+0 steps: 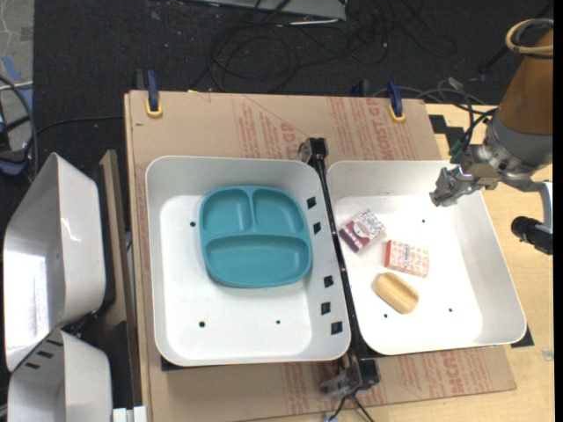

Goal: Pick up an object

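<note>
Three small objects lie in the right bin [493,315]: a purple-and-white packet [361,230], a pink-and-white patterned box [406,258] and a tan bread-roll-shaped object [396,292]. My gripper [447,187] hovers over the bin's upper right part, up and to the right of the packet and apart from all three objects. Nothing shows between its fingers.
The left bin [171,323] holds a teal divided plate [255,236]. A black divider [330,253] runs between the bins. Blue-and-yellow clamps [153,95] [394,102] hold the cardboard base. White containers [48,244] stand at the far left.
</note>
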Action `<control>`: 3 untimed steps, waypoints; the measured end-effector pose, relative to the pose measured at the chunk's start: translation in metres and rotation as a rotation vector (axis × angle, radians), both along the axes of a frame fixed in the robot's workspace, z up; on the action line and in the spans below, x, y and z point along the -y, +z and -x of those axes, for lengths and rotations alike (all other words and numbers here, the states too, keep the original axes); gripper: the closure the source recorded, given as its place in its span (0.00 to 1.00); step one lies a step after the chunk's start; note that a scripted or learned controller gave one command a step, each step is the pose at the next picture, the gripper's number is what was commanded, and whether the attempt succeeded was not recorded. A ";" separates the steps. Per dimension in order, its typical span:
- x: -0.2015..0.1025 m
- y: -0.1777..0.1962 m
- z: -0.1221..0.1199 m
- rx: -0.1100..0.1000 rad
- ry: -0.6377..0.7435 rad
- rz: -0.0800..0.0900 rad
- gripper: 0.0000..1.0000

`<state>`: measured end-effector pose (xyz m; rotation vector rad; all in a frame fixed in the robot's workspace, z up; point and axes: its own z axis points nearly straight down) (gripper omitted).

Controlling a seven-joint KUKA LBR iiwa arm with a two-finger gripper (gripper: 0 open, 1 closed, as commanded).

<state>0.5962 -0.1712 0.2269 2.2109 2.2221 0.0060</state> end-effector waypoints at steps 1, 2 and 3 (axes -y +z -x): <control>0.000 0.043 -0.001 -0.001 -0.001 0.000 1.00; -0.053 0.028 -0.006 -0.008 0.003 -0.004 1.00; -0.104 0.015 -0.010 -0.008 0.003 -0.004 1.00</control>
